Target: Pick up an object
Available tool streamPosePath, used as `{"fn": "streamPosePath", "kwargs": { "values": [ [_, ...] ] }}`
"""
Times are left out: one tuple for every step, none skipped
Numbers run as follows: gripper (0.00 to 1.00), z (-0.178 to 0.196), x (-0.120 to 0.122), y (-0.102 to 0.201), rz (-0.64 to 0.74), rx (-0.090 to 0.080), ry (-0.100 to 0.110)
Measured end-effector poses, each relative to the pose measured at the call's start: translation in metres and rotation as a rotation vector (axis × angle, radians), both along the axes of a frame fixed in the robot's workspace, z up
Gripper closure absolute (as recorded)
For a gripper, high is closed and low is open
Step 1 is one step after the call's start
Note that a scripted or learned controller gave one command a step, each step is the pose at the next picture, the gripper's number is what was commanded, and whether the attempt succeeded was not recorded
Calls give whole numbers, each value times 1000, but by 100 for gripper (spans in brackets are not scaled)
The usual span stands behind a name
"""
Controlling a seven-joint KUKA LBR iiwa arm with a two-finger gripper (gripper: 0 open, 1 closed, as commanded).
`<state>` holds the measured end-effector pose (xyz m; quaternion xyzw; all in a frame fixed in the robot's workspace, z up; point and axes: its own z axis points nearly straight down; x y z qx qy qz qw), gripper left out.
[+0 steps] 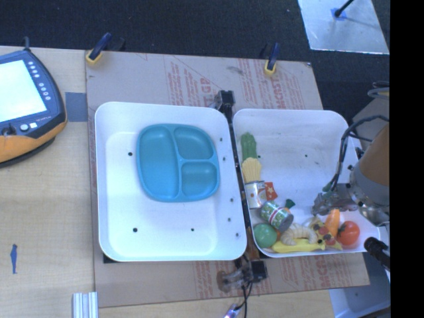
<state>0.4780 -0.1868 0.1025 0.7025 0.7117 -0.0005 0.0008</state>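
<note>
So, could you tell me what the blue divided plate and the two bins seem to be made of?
The blue divided plate looks like moulded plastic: uniform colour, soft sheen, rounded compartment ridges. The left bin and right bin appear to be smooth white plastic with rounded corners, though coated metal can't be excluded.

One camera above, slanting down on both bins [106, 177].

Toy corn cob [250, 169] upright along right bin's left wall | small can [275, 215] tilted | green ball [265, 234], banana [298, 246], tomato [348, 232] along the near edge
</note>
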Motion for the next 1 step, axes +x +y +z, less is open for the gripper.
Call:
{"fn": "streamPosePath", "kwargs": {
  "values": [
    [0,0,0,0,0,0,0]
  ]
}}
